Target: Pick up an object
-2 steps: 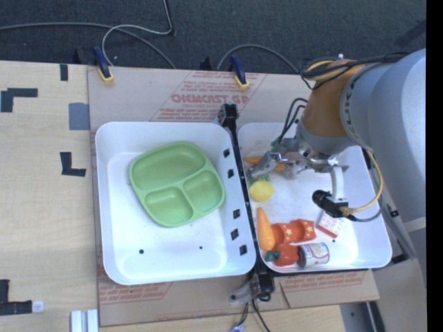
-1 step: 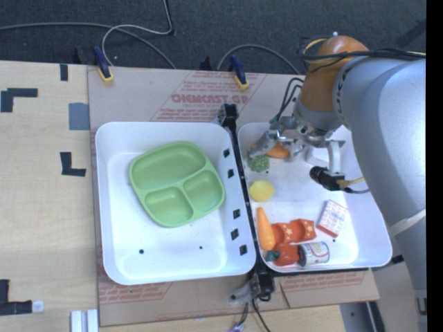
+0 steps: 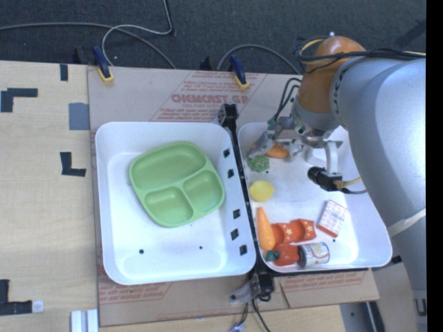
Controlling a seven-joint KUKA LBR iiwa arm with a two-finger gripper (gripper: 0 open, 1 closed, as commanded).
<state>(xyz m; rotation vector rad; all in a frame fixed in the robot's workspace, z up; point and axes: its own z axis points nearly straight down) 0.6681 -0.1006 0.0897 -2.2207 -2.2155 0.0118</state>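
My gripper (image 3: pixel 271 144) hangs low over the back left corner of the right bin (image 3: pixel 360 241), under the grey arm with its orange band. A small orange piece (image 3: pixel 278 153) lies right at the gripper's tip, and a little green leafy item (image 3: pixel 259 163) sits just in front of it. I cannot see whether either one is held. Further forward in the same bin lie a yellow lemon (image 3: pixel 261 190), an orange carrot (image 3: pixel 264 228), a red item (image 3: pixel 294 231), a small can (image 3: pixel 313 254) and a pink-and-white box (image 3: pixel 333 218).
The left bin (image 3: pixel 118 241) holds a green divided plate (image 3: pixel 178 182). A black divider (image 3: pixel 239 185) runs between the bins. The arm's large grey body (image 3: pixel 387 130) covers the right bin's back right part. Cables (image 3: pixel 138 30) lie behind the bins.
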